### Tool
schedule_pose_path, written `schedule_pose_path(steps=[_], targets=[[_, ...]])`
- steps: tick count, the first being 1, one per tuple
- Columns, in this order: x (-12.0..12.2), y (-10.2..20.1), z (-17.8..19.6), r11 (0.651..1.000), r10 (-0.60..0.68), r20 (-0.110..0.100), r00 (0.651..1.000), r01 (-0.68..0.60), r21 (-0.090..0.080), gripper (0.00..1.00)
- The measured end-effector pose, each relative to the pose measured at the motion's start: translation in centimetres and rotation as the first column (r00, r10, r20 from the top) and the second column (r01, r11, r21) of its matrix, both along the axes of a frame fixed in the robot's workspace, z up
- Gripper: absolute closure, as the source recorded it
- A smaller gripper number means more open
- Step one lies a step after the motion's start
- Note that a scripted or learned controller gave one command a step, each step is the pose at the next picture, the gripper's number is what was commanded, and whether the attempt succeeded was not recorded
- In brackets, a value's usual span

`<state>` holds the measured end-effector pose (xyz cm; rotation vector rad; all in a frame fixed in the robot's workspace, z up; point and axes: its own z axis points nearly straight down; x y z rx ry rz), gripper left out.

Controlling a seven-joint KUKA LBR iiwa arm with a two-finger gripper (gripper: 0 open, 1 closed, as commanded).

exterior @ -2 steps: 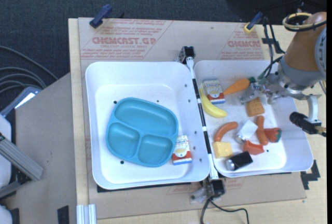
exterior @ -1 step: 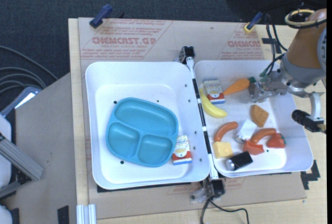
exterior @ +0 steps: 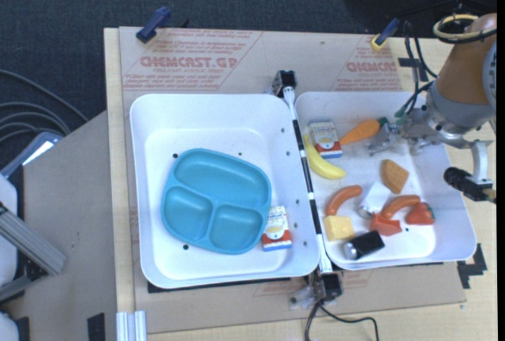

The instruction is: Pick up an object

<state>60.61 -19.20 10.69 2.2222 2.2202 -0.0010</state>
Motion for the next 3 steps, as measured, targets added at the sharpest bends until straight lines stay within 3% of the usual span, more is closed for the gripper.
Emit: schedule_pose_path(steps=[1,2,3], targets=[[5.0,2.0,-2.2,1.0,0.002,-0.002,1.0,-0.002,0.001,0.0],[5.1,2.0,-1.2,1.0,0.003,0.0,1.0,-0.003,0.0,1.0],[4.6,6.7,9.5,1.0,0.003,0.001,1.0,-0.003,0.0,1.0]])
